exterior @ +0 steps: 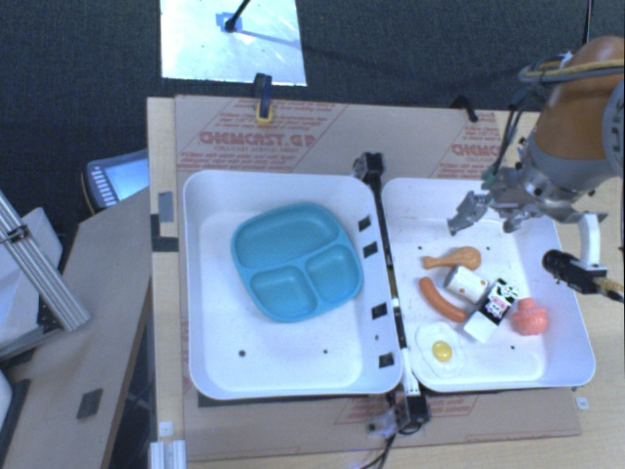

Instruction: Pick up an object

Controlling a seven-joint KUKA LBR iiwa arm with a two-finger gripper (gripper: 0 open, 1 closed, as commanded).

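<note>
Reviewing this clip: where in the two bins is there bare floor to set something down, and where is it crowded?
Left bin: bare floor along the near edge and left side, around the blue divided plate. Right bin: bare near the far-left corner, and a strip near the front right. Crowded mid-bin: chicken drumstick, sausage, white cylinder, milk carton, pink toy, fried egg. The pincer hovers above.

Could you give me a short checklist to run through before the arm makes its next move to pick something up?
1. End effector above the right bin: ok.
2. Nothing between its fingers: ok, they look spread and empty.
3. Targets present: ok; chicken drumstick, sausage, fried egg, milk carton, pink toy, white can.
4. Room around targets: not ok; can, sausage and carton crowd together.
5. End effector directly over a target: not ok; it sits above the bin's upper part, beyond the drumstick.
6. Height above the bin floor: cannot tell.
</note>
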